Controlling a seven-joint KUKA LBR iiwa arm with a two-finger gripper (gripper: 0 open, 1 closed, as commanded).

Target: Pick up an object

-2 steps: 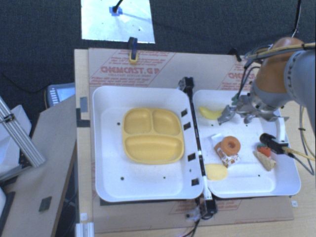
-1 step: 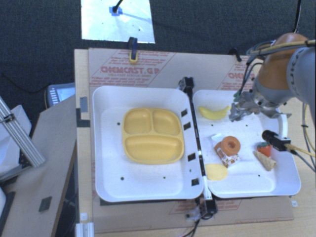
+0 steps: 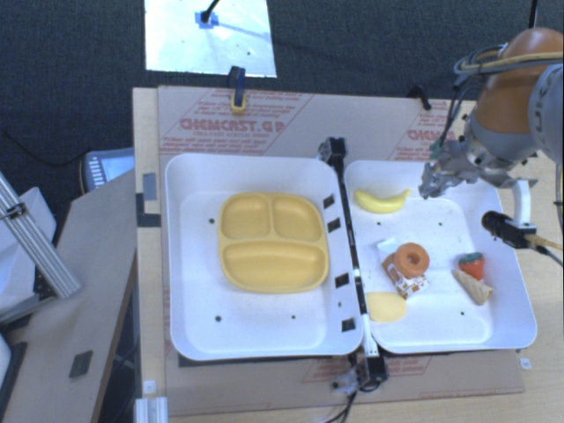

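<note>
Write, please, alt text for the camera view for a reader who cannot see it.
The gripper hangs over the right bin, just right of a banana; nearer the front lie a doughnut and a strawberry. The left bin holds a yellow divided plate.

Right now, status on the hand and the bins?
Hand over right bin, far end, nothing seen held. Banana closest, just left of it. Yellow divided plate alone in left bin.

Grey arm (image 3: 511, 139) with orange band, yellow-black cables at top.
</note>
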